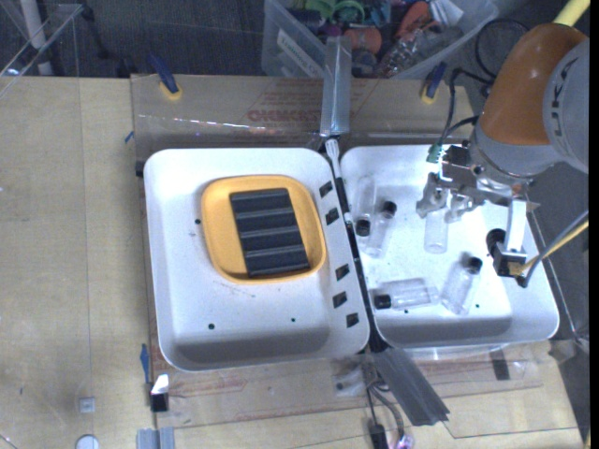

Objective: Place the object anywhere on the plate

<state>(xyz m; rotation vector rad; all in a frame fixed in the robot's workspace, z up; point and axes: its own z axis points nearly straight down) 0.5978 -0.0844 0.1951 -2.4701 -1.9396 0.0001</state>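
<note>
Cables [377,426] trail at the near edge of the wooden bench [65,251], just in front of the two white bins. In the right bin [533,321], nearest the front wall, a clear vial [408,295] lies on its side with its black cap toward the divider [343,251]. Just beside it a second vial [459,286] lies tilted, its cap pointing away. Across the divider, the left bin [173,279] holds the yellow plate [217,241], with a black ridged block [270,232] resting on its middle. Farther back in the right bin, my gripper [445,201] hangs above the floor on the grey arm [524,82], which comes in from the right. My fingers [430,198] stand a little apart, with nothing visibly between them. A third vial [436,236] lies just in front of and below them; whether it touches them, I cannot tell. Two more small vials [374,224] with black caps sit near the divider. All the vials are in the right bin, well apart from the plate. Beyond the bins, blue clamps [168,86] grip the back board, and a clear tub [374,12] holds mixed colourful items.
</note>
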